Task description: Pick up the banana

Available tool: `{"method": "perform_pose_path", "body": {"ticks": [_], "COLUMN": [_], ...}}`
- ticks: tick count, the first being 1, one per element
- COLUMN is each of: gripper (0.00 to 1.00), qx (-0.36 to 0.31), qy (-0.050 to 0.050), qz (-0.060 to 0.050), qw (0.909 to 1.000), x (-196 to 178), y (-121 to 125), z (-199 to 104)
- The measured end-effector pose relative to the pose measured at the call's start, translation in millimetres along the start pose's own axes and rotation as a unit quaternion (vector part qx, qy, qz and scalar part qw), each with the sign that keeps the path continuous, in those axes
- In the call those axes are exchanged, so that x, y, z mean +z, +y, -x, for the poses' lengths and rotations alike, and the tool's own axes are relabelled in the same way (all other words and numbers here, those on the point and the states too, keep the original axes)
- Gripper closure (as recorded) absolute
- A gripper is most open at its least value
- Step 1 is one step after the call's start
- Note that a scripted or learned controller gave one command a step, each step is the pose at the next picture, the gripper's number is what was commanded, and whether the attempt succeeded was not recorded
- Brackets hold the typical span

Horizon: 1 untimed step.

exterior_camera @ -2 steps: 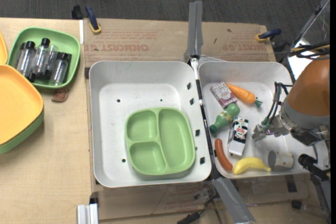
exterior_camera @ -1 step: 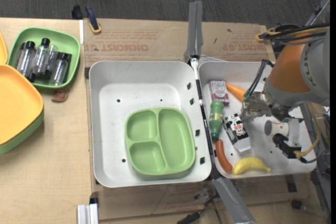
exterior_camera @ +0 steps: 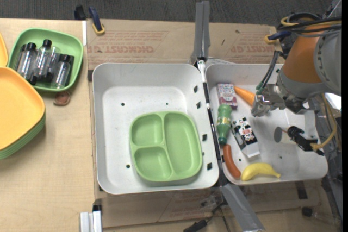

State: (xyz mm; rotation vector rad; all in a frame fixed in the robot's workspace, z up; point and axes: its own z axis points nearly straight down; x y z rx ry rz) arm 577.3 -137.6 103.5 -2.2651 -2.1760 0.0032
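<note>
Camera view: end effector (exterior_camera: 262, 102) fingers indistinct above banana (exterior_camera: 260, 171)

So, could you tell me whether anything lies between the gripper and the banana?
The banana lies at the right bin's near edge, the gripper farther back. The cow-print carton sits just left of the line between them; nothing covers the banana.

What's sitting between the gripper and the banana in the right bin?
In the camera view, mostly bare white bin floor separates the gripper from the banana. The black-and-white carton lies just left of that stretch.
</note>
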Motion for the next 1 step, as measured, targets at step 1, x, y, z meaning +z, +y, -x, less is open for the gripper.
{"method": "perform_pose_path", "body": {"ticks": [1], "gripper": [1.0], "qx": [-0.011], "qy": [0.0], "qz": [0.001], "qw": [0.9999], "x": [-4.0], "y": [7.2], "z": [41.2]}}
